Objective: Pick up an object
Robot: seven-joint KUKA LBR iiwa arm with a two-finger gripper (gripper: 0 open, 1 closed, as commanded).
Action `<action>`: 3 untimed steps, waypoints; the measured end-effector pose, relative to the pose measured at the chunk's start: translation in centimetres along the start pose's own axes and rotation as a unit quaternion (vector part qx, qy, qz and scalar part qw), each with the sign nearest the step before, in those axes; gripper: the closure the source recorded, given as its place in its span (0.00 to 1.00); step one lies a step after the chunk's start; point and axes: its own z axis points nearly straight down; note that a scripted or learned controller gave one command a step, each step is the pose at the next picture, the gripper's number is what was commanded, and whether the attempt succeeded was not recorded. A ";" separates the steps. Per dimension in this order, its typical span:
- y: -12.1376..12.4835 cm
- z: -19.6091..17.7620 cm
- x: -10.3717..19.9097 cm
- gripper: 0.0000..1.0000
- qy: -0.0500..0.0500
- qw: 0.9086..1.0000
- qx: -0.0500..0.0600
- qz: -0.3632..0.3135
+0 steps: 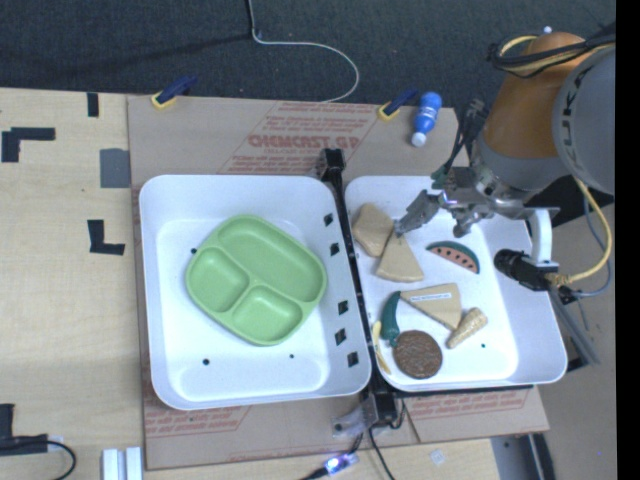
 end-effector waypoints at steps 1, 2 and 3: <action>-6.6 12.6 0.6 0.00 -0.001 1.000 0.001 0.001; -6.2 10.9 0.5 1.00 -0.001 1.000 -0.003 0.000; -6.2 11.0 0.5 0.00 -0.001 1.000 -0.002 0.001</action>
